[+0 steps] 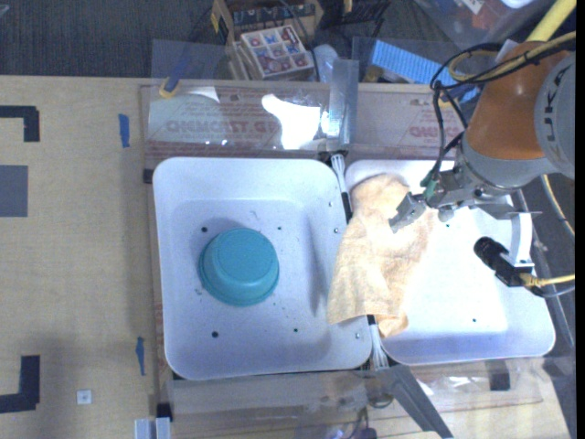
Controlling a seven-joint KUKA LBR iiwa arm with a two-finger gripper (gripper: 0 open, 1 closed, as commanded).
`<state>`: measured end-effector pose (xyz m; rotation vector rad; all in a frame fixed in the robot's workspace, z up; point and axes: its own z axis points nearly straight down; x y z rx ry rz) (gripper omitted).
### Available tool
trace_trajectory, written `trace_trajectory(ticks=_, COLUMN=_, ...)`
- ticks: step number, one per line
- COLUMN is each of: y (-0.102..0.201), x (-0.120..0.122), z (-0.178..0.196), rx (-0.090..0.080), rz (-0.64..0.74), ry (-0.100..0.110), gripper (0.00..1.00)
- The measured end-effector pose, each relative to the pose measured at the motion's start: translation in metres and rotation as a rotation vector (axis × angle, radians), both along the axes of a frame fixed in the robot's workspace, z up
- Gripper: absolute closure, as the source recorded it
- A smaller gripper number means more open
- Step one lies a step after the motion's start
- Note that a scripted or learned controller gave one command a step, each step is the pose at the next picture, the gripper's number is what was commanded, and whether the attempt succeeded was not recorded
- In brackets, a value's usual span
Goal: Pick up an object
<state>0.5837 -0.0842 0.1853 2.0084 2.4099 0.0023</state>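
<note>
A teal bowl (239,264) lies upside down in the left white bin (183,190). A tan cloth (379,259) is draped over the divider between the two bins, most of it in the right bin (475,309), with its lower corner hanging into the left one. The cloth's upper end is bunched up near the right bin's back left corner. My gripper (407,212) hangs at the cloth's upper right edge, touching or just above it. Whether any cloth is caught in it is hidden.
The right bin's floor to the right of the cloth is bare white. Behind both bins runs a clear plastic wall (274,117) with glare. Boxes and clutter (274,35) stand on the floor beyond the bench.
</note>
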Motion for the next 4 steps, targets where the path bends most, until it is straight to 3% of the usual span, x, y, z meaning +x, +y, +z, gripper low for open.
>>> trace_trajectory(ticks=1, y=-0.048, x=0.017, z=-0.096, rx=0.000, rz=0.158, ry=-0.003, gripper=0.00)
trace_trajectory(ticks=2, y=-0.025, x=0.029, z=-0.096, rx=-0.005, rz=0.433, ry=-0.006, gripper=0.00)
trace_trajectory(ticks=3, y=-0.026, x=0.031, z=-0.084, rx=-0.007, rz=0.430, ry=-0.014, gripper=1.00)
trace_trajectory(ticks=4, y=0.030, x=0.084, z=0.001, rx=-0.001, rz=0.357, ry=0.000, gripper=1.00)
